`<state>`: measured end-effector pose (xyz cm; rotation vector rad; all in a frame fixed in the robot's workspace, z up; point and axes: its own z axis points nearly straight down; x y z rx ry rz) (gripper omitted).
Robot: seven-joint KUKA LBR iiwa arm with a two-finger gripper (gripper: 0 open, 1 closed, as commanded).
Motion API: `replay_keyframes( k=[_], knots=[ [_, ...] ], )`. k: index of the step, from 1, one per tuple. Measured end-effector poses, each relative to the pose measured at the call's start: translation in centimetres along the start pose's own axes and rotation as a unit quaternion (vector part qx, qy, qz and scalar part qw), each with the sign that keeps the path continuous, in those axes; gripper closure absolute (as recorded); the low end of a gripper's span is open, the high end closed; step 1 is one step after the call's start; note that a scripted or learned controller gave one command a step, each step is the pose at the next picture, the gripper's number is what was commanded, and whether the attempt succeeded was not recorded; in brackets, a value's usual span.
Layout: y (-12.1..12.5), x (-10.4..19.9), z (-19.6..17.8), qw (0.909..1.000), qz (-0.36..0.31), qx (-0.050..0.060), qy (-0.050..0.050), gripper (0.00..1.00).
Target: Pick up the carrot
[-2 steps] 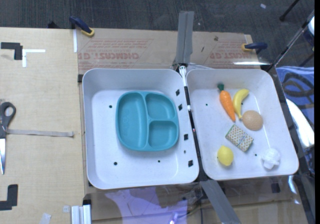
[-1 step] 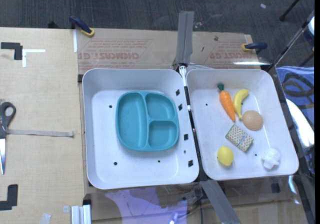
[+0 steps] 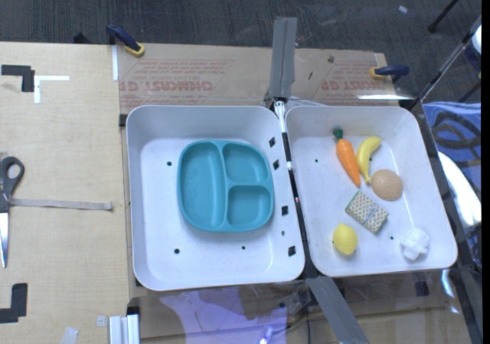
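The carrot (image 3: pixel 347 158), orange with a small green top, lies in the right bin (image 3: pixel 321 235) toward its far side. Its tip points toward the near edge. A yellow banana (image 3: pixel 368 155) lies right beside it on its right, nearly touching.
In the right bin there are also a brown egg (image 3: pixel 387 185), a patterned sponge block (image 3: pixel 367 212), a yellow lemon (image 3: pixel 345 240) and a small white object (image 3: pixel 415 242). The left bin (image 3: pixel 153 250) holds a teal divided plate (image 3: pixel 227 185). Scissors (image 3: pixel 8 189) lie on the bench at far left.
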<state>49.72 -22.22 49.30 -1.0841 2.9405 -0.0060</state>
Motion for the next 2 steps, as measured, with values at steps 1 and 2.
replay_keyframes(
  k=[1, 2],
  knots=[
    [0.15, 0.16, 0.04, 0.9980, -0.062, 0.000, 0.000, 1.00],
    [0.97, 0.99, -0.03, 0.9751, -0.222, 0.000, 0.000, 1.00]
  ],
)
